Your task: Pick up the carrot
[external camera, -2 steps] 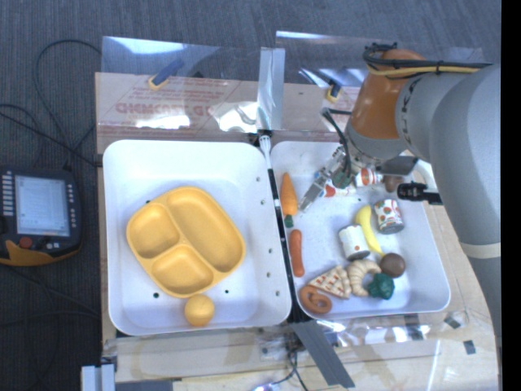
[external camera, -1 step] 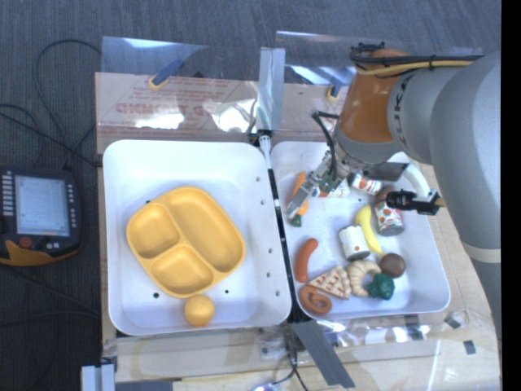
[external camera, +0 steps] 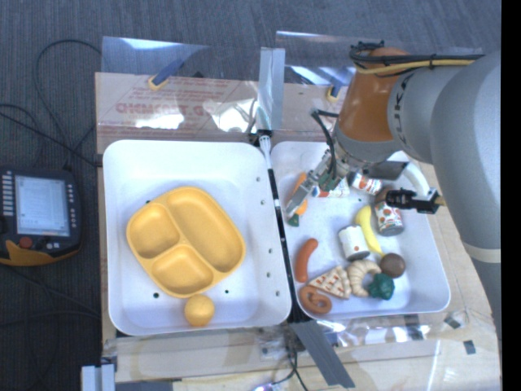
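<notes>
The carrot [external camera: 298, 195] is orange with a green top and lies along the left wall of the right bin [external camera: 423, 300], near its far end. My gripper [external camera: 313, 186] is low over it, reaching down from the orange-banded wrist [external camera: 368, 104], and it hides part of the carrot. The view does not show whether the carrot is held.
The right bin also holds a sausage [external camera: 306, 259], a banana [external camera: 368, 228], two small cans [external camera: 352, 241] [external camera: 389, 217], a pizza slice [external camera: 330, 283], broccoli [external camera: 380, 286] and other toy food. In the left bin [external camera: 122, 169] are a yellow divided plate [external camera: 186, 239] and a yellow ball [external camera: 199, 309].
</notes>
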`<state>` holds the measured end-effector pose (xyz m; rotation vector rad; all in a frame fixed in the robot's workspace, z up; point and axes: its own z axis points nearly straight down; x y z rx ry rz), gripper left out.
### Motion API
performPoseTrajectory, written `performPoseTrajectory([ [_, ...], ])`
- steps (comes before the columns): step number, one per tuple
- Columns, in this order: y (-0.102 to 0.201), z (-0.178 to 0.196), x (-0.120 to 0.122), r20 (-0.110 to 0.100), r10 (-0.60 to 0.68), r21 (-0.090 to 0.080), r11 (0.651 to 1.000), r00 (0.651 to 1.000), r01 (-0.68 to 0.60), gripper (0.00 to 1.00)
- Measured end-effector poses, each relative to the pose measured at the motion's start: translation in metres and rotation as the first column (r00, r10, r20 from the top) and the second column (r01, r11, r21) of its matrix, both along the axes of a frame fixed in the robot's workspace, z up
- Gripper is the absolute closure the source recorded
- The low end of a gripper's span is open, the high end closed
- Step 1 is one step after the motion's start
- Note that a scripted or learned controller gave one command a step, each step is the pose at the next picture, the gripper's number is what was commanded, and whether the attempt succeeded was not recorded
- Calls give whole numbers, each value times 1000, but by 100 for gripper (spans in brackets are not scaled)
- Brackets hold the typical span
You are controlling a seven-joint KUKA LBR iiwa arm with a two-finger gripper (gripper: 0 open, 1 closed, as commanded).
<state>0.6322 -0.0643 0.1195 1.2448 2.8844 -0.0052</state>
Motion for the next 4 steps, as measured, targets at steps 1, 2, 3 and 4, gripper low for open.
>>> performPoseTrajectory([
  [1, 0, 0, 0, 0, 0, 0, 1000, 1000, 0, 0],
  [2, -33, -24, 8, 19, -35, 2, 999, 999, 35, 0],
  [3, -34, -11, 12, 37, -33, -6, 999, 999, 33, 100],
  [4, 29, 64, 11, 3, -265, 2, 964, 964, 265, 100],
])
